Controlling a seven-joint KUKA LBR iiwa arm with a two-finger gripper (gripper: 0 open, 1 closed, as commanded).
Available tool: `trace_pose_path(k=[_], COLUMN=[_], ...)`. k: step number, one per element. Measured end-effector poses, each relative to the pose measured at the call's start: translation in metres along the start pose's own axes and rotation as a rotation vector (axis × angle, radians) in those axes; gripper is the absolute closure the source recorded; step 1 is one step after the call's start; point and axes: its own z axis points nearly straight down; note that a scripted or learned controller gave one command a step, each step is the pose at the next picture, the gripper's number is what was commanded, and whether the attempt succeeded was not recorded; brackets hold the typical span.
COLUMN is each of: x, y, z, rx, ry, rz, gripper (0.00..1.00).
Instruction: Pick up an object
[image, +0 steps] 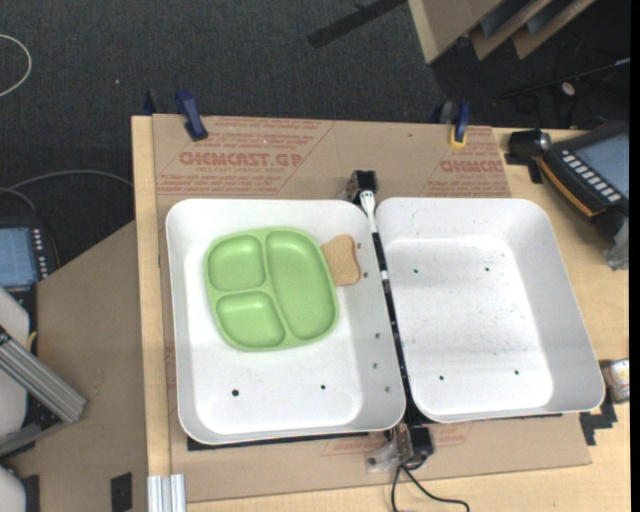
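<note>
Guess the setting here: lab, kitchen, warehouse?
Likely a robotics lab bench. Two white bins sit on a board held by clamps, with cables on dark carpet. The green plate and tan sponge-like piece look like test objects.

This looks like a robotics lab: two white bins (470, 310) on a clamped board (300, 150), loose cables (60, 185) at left, a teach pendant (590, 175) at upper right.

1 fixed camera looks down at a slant on the bench (300, 150) and 2 bins (200, 400).
</note>
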Motion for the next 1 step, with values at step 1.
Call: trace_pose_path(k=[1], x=[-0.0423], y=[0.0195], z=[-0.0279], rx=[-0.013], ry=[-0.008], rz=[0.003], gripper=[1.0])
